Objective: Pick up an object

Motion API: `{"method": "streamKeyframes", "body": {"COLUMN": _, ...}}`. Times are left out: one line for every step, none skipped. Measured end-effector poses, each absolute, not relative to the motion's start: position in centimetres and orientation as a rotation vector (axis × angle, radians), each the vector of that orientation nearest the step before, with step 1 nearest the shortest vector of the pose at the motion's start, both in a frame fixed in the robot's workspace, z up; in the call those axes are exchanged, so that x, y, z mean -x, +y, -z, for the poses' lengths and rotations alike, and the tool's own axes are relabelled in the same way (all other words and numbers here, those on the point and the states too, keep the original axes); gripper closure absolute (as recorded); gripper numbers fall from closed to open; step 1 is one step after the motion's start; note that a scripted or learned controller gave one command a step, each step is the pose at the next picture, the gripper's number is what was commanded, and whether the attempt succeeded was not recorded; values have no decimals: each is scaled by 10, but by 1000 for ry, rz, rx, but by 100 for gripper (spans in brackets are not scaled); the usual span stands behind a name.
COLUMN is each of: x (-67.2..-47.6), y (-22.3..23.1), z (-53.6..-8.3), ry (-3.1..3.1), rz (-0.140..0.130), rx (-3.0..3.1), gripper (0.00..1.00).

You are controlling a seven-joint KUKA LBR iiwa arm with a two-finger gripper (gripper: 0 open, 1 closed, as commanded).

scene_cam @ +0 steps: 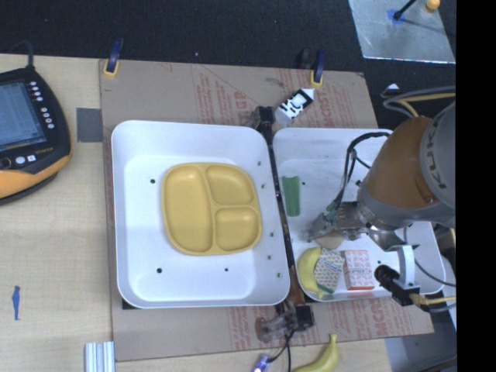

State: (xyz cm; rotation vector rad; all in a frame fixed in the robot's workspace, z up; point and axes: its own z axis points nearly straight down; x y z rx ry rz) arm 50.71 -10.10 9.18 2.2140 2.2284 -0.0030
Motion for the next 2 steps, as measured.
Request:
{"method": "streamKeyframes", "body": {"x": -508, "y": -102, "z": -102, "ry": 2232, "rz": 5, "rx": -2206, "gripper": 100}}
{"method": "streamKeyframes", "body": {"x": -519, "y": -31, "z": -192, "ry": 2229, "rz": 0, "rx": -2217, "gripper": 100}}
